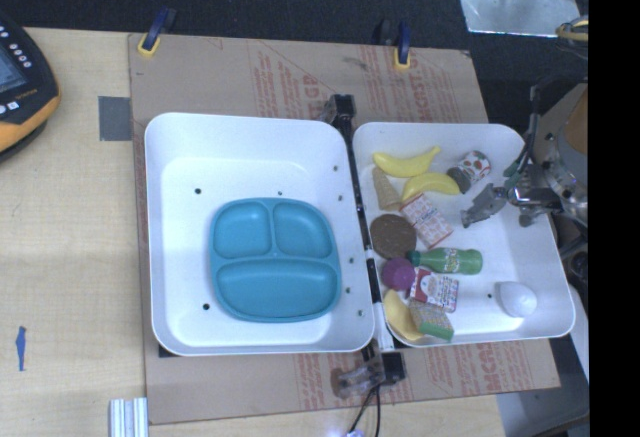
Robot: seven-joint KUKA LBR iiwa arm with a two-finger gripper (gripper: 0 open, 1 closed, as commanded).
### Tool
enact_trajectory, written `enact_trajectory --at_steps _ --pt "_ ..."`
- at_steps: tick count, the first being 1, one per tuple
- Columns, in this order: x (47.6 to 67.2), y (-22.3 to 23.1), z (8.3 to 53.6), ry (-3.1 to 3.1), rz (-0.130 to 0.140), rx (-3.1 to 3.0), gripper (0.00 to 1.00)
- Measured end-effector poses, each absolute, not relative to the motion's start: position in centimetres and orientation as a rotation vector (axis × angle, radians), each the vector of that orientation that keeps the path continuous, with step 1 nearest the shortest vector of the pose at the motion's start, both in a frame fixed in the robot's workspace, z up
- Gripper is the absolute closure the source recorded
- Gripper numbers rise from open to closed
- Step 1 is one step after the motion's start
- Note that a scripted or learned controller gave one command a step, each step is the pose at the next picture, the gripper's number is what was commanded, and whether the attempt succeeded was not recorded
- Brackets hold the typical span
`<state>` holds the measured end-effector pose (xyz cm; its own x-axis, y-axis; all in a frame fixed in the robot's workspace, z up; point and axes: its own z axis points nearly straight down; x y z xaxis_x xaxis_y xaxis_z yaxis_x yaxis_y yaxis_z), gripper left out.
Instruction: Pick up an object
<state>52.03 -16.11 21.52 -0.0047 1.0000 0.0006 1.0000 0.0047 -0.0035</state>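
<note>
While claw [482, 208] hovers over right bin [540, 265] — fingers apart, nothing gripped — near bananas [415, 173].

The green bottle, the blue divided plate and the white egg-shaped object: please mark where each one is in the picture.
green bottle [452, 260], camera view, on the middle of its body.
blue divided plate [275, 260], camera view, on the ridge between its compartments.
white egg-shaped object [517, 299], camera view, on its top surface.

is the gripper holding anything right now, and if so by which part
Nothing is held. The gripper hangs over a bare patch of the right bin, with nothing between its fingers; the nearest items, the mushroom toy and green bottle, lie apart from it.
</note>
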Motion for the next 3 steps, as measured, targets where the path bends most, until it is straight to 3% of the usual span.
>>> enact_trajectory --at_steps 1,2,3 --pt "47.2 -11.0 11.8 -2.217 0.012 -2.207 0.00" --pt "53.5 -10.5 9.5 -2.234 0.000 -2.229 0.00" --pt "58.0 -10.2 9.1 -2.224 0.003 -2.214 0.00"
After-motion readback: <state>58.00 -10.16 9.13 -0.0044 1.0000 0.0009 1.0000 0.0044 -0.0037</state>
